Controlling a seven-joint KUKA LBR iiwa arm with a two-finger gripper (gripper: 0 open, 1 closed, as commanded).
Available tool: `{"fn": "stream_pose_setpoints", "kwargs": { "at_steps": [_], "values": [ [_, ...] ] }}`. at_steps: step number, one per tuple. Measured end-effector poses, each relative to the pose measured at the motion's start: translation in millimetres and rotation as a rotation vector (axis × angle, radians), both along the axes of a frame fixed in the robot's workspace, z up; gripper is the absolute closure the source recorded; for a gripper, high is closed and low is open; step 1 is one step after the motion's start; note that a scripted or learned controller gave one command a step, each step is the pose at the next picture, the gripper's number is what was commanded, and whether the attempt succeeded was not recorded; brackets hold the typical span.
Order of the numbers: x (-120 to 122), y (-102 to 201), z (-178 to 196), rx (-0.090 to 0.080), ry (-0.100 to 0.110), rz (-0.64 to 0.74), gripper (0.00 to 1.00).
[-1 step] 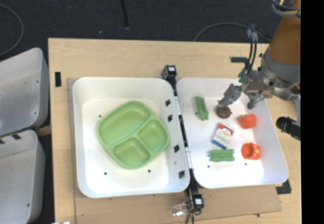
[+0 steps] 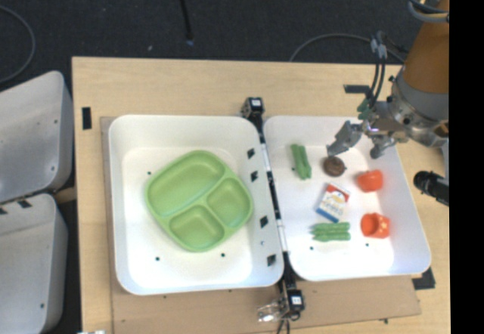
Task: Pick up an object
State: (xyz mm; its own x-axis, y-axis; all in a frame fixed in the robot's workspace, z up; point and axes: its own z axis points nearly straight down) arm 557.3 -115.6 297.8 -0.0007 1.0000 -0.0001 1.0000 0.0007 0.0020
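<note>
Objects for picking lie in the right bin [image 2: 393, 257], one of two shallow white bins side by side on a wooden bench [image 2: 189, 72]. A small brown ball [image 2: 333, 166] sits near the middle of that bin and serves as the landmark here. Left of the ball lies a green pod [image 2: 300, 160], running roughly lengthwise away from the camera. Just below the ball is a small white and blue box [image 2: 332, 202] with a red patch. Below the box, further from the ball, lies a second green pod [image 2: 330, 231], set crosswise. To the right of the ball is an orange piece [image 2: 369, 180], and lower right of the ball, beside the crosswise pod, a second orange piece [image 2: 374, 225]. The gripper [image 2: 358, 145] hangs just above and right of the ball, its two grey fingers spread apart with nothing between them; the left finger [image 2: 342, 138] points down toward the ball. The left bin [image 2: 121, 264], well left of the ball, holds a green plate [image 2: 198, 199] with three compartments.
</note>
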Motion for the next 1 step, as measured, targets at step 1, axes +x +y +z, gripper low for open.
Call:
{"fn": "stream_pose_setpoints", "kwargs": {
  "at_steps": [1],
  "values": [
    [-5.6,3.3,-44.7,-0.001,0.004,-0.002,0.00]
  ]
}}
